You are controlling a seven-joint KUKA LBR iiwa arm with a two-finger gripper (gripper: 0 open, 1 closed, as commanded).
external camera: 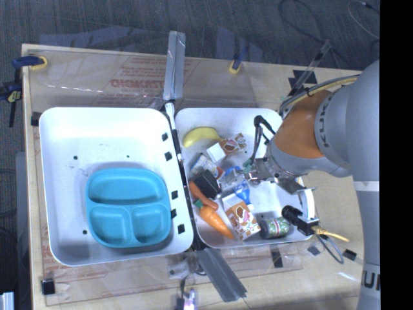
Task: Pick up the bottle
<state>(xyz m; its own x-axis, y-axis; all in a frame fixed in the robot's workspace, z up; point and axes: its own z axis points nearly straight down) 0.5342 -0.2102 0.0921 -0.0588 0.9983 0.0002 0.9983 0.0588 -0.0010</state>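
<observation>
The bottle [237,187] looks like thin clear plastic, so I judge it light and slippery, and likely to dent or squirt sideways under a hard pinch. The safest hold is probably across its body near the middle, with the jaws square to its long axis; the neck end is too blurred to pick out. It appears small and see-through with a blue patch, lying on its side, though the clutter makes its outline hard to trace.

It rests near the middle of the bin on the view's right [226,112]. A black block [206,185] lies just beside it toward the bin divider, and a brown-printed carton [242,219] sits just below it in the view. An orange carrot [213,218] lies along the near-left edge, with a banana [201,136] and a snack packet [233,144] at the far side.

The gripper [257,176] hangs right at the bottle's arm-side end; I cannot tell whether it is spread or closed, or whether it touches the bottle.

The other bin [97,131] holds 1 blue divided tray [128,206].
</observation>
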